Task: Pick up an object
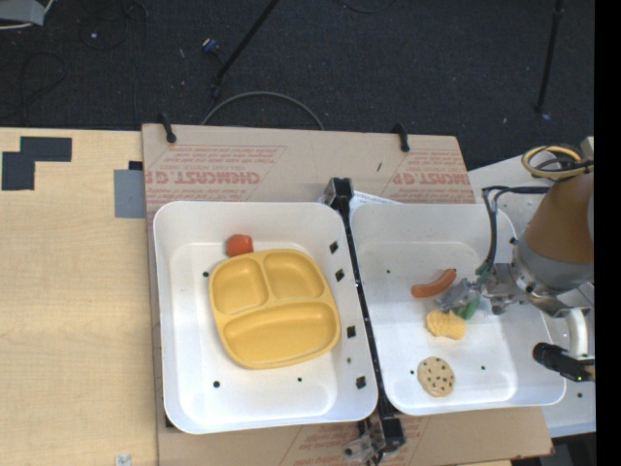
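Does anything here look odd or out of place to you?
Little stands out. The yellow tray sits askew in the left bin, with a small red-orange item outside it, by its top edge. In the right bin, the sausage, yellow piece and cookie lie scattered loosely. No spills or damage show.

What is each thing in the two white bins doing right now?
Yellow divided plate: lying flat in the left bin, compartments bare.
Small red-orange piece: resting in the left bin by the plate's upper rim.
Toy hot dog: lying loose in the right bin.
Yellow corn piece: lying just below the claw.
Cookie: lying flat, apart from everything else.
Claw: low in the right bin, by a green thing.
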Tool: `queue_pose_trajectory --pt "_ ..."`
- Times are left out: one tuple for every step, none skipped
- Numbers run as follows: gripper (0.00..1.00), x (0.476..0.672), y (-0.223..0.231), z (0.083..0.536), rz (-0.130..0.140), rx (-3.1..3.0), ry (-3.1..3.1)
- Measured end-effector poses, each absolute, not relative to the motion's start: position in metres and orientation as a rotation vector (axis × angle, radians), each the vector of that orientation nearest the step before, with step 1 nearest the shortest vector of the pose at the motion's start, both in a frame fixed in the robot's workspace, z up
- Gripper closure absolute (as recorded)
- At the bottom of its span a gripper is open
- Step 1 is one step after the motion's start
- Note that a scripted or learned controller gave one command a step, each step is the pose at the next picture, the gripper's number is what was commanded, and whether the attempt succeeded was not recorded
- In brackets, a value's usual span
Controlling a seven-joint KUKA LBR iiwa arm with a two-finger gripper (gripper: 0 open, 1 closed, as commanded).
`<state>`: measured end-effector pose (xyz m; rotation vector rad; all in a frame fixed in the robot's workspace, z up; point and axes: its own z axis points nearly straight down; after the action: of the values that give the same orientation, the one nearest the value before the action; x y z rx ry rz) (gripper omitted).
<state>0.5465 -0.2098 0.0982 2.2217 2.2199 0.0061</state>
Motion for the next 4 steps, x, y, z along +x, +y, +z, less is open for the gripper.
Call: queue_pose_trajectory --pt "1.00 0.545 -0.211 0.108 0.002 2.223 2.220" --pt "1.00 0.552 -0.204 0.166 0.003 2.217 2.222" --pt "1.00 0.553 -0.204 0.219 0.003 2.216 2.221" --pt "1.00 0.547 -0.154 0.230 0.001 2.218 2.230"
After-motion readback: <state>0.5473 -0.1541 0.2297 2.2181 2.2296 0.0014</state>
